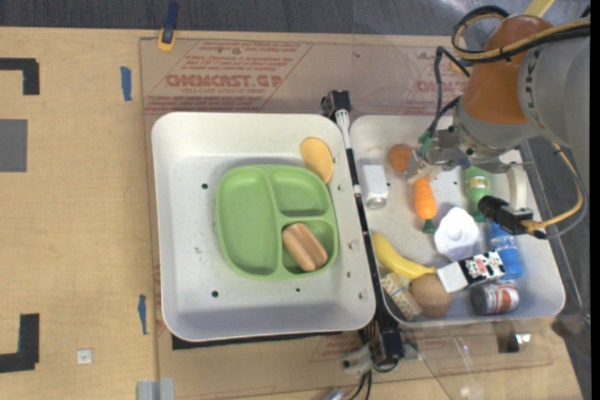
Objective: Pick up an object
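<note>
My gripper hangs low over the back of the right bin, under the arm's orange band. A small orange ball lies just left of it, and an orange carrot lies just in front. Further forward in this bin are a white bottle, a banana, a brown potato and a blue bottle. A silver can rests by the bin's left wall. Nothing shows between the gripper's tips.
The left bin holds a green divided plate with a tan bread roll in its front right compartment. A yellow fruit sits at that bin's back right corner. A red-topped can and a green item crowd the right bin.
</note>
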Robot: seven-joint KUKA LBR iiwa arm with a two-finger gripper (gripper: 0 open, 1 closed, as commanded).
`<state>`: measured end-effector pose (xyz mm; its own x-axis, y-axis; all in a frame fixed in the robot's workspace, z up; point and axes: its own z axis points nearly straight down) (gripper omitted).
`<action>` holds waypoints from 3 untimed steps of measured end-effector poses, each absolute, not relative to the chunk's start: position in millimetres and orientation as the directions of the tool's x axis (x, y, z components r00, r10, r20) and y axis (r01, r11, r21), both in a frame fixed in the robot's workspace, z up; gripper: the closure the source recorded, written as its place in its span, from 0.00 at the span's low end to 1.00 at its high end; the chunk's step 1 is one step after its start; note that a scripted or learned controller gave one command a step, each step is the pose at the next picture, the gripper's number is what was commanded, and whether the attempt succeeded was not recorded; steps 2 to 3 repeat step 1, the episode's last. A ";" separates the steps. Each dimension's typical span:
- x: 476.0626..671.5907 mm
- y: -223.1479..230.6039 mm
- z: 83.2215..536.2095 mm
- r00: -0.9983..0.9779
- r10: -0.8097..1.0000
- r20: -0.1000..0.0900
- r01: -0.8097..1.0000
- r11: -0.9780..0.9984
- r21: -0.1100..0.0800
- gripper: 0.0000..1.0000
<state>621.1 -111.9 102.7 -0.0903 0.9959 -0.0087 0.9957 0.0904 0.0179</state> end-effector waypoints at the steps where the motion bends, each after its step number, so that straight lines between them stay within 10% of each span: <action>1: 597.5 -38.3 188.3 -0.117 0.993 0.001 0.993 0.117 0.008 1.00; 3: 597.5 -38.3 188.3 -0.117 0.993 0.001 0.993 0.117 0.008 1.00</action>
